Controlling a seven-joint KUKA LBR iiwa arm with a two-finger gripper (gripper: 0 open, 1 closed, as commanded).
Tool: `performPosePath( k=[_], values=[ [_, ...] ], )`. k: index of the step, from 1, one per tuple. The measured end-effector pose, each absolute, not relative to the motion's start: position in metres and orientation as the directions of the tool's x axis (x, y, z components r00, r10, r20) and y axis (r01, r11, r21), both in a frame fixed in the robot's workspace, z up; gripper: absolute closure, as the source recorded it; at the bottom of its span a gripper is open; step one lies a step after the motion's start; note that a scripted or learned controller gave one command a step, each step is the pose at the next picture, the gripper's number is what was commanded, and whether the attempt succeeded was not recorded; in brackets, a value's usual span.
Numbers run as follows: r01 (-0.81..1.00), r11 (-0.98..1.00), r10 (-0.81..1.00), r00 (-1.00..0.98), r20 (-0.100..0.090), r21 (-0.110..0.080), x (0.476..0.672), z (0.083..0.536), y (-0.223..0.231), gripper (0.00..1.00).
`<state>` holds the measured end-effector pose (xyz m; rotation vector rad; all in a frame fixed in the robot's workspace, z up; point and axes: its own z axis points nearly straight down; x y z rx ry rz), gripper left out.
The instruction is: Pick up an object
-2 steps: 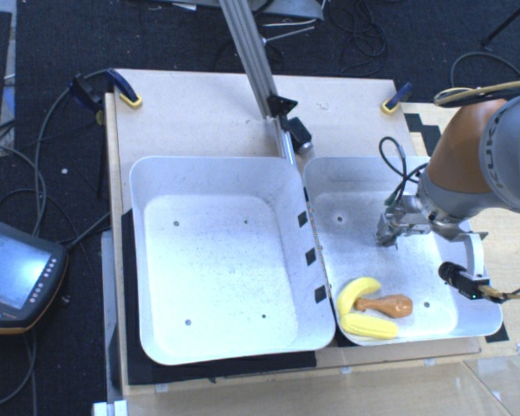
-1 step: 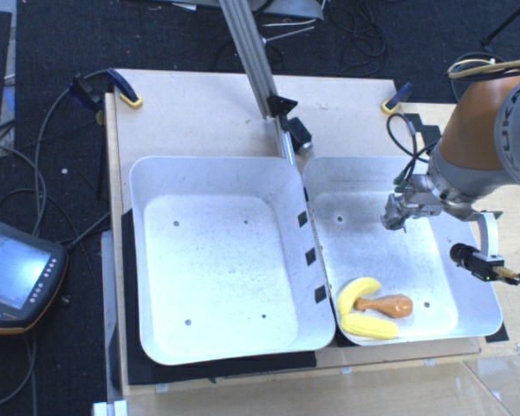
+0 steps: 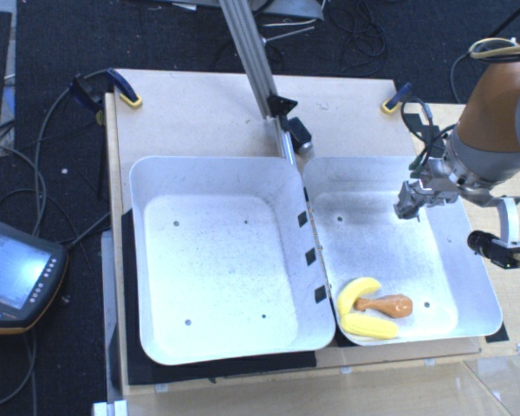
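Gripper (image 3: 409, 204), finger state indiscernible, hovers above the right bin (image 3: 442, 237) near its far right side. The arm (image 3: 494, 120) enters from the right. Banana (image 3: 360, 306) and orange-brown drumstick-shaped toy (image 3: 388, 305) lie touching at the bin's near edge.

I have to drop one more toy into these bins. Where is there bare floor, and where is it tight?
The left bin has bare floor wall to wall. The right bin is free at its middle and rear, below the gripper. Its front corner is crowded: the banana and the chicken drumstick lie touching there.
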<state>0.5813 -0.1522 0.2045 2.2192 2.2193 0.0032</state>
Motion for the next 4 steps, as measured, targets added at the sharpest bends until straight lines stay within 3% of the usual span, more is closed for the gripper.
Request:
performPosePath(
  k=[1, 3, 4],
  values=[
    [1.000, 0.000, 1.000, 0.000, -0.001, 0.005, 0.582, 0.257, -0.152, 1.00],
    [1.000, 0.005, 1.000, -0.005, 0.001, 0.000, 0.600, 0.265, -0.043, 1.00],
    [1.000, 0.005, 1.000, -0.005, 0.001, -0.002, 0.610, 0.247, 0.014, 1.00]
  ],
)
